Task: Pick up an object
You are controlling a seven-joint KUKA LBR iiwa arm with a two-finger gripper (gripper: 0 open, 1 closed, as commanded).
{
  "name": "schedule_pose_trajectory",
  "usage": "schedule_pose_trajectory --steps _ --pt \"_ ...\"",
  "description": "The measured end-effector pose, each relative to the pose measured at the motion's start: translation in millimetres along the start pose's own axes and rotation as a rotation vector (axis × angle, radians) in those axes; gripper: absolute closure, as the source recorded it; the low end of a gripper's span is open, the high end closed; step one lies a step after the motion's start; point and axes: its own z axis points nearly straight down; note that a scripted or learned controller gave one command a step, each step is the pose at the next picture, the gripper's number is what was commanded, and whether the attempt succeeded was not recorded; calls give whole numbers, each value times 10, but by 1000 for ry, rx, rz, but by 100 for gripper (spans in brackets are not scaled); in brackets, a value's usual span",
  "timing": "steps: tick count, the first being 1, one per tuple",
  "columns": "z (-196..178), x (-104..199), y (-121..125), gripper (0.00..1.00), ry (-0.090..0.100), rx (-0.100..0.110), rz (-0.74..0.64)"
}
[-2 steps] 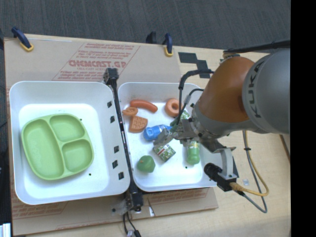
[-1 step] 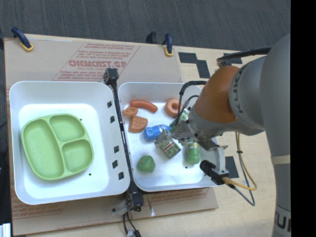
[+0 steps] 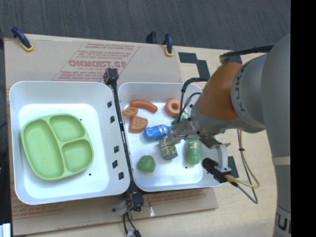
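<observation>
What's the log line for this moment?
gripper low in right bin | over small can, beside blue can | grasp unconfirmed

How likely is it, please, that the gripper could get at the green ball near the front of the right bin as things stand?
Probably yes: the green ball lies apart from the other toys, open from above, with the gripper over the neighbouring can.

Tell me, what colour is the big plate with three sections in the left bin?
Light green. The plate shows clearly in the camera view.

dark grey carpet (image 3: 98, 6), cardboard-topped bench (image 3: 143, 58)
</observation>
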Motion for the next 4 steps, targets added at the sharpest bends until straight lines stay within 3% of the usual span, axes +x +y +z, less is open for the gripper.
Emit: schedule_pose_trajectory --steps 1,2,3,4 --pt "-104 0 9 100 -2 0 -6" --pt "-968 -722 -218 100 0 -3 8" --pt "-1417 -716 -432 100 0 -4 9" --pt "-764 -712 236 100 2 0 7"
